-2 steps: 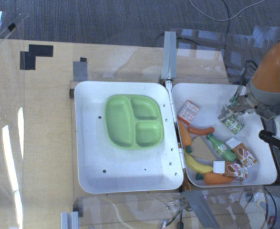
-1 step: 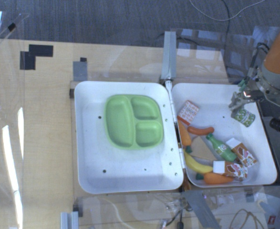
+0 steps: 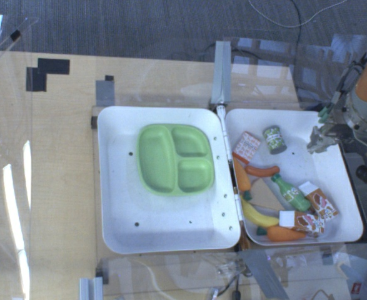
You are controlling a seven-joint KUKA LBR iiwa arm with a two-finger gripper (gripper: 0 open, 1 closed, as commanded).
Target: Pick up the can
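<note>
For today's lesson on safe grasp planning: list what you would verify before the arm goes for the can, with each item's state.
1. Can located, in the right bin near its far wall: ok.
2. Can free of neighbours, small gap to the red-and-white box and the sausage: ok.
3. Hand over the same bin, to the can's right: ok.
4. Hand lined up over the can: not ok, offset sideways.
5. Fingers ready: cannot tell.
6. Can upright: cannot tell.

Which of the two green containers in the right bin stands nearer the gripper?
The small green can with a dark lid, in the far part of the bin near the gripper. The green bottle lies farther off, among the toy food.
</note>
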